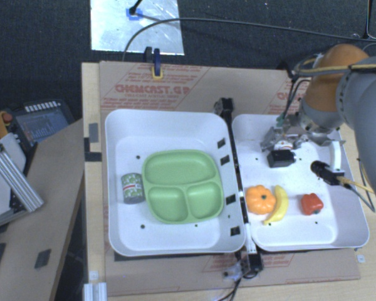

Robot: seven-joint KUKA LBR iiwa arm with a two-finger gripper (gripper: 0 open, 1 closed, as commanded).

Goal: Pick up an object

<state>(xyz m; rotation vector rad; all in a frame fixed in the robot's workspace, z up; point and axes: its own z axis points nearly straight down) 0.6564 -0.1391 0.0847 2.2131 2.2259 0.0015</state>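
My gripper (281, 140) hangs low over the far part of the right bin (348, 231), reaching in from the right. A small black block (280, 158) lies on the bin floor right at the gripper's near side; whether they touch is unclear. Farther toward the front of the same bin an orange pumpkin-like fruit (260, 200) rests against a yellow banana (278, 205). A red pepper (311, 203) sits to their right, apart from them.
The left bin (122, 137) holds a green divided plate (178, 185) with a small can (132, 187) standing at its left. A black divider (232, 162) runs between the two bins. The grey arm (363, 105) covers the right bin's far right corner.
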